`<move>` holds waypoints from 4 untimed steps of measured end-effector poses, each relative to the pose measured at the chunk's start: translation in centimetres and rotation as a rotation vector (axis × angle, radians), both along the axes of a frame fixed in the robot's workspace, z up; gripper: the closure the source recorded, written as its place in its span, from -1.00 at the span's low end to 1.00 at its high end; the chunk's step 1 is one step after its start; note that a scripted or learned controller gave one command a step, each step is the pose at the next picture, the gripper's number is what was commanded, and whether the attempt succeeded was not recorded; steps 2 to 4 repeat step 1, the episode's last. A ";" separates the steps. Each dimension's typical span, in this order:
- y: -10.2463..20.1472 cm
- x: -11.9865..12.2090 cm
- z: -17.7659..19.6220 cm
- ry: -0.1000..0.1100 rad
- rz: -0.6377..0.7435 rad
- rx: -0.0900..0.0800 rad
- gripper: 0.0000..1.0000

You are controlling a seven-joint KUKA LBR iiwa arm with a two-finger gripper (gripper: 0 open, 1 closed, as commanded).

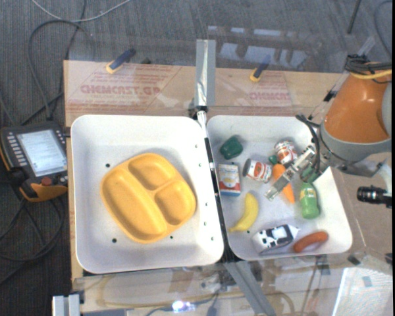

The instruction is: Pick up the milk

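Two things in the right bin could be the milk. One is a small white carton with red and blue print, standing at the bin's left side. The other is a black-and-white cow-patched carton lying on its side near the front edge. Which of them is the milk I cannot tell. My gripper hangs low over the middle of the right bin, above an orange carrot and between a can and a green bottle. It is well right of the white carton and behind the cow-patched one.
The right bin also holds a dark green piece, two cans, a green bottle, a banana and a red sausage. A yellow divided plate lies in the left bin.
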State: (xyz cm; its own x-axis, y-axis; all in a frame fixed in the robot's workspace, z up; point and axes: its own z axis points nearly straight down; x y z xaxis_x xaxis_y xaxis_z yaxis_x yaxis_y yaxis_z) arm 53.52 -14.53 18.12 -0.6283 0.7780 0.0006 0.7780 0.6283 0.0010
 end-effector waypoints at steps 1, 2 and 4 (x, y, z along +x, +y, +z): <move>1.1 -4.8 -9.2 -0.011 0.034 -0.003 -1.00; 1.1 -4.8 -9.2 -0.011 0.034 -0.003 -1.00; 1.1 -4.8 -9.2 -0.011 0.034 -0.003 -1.00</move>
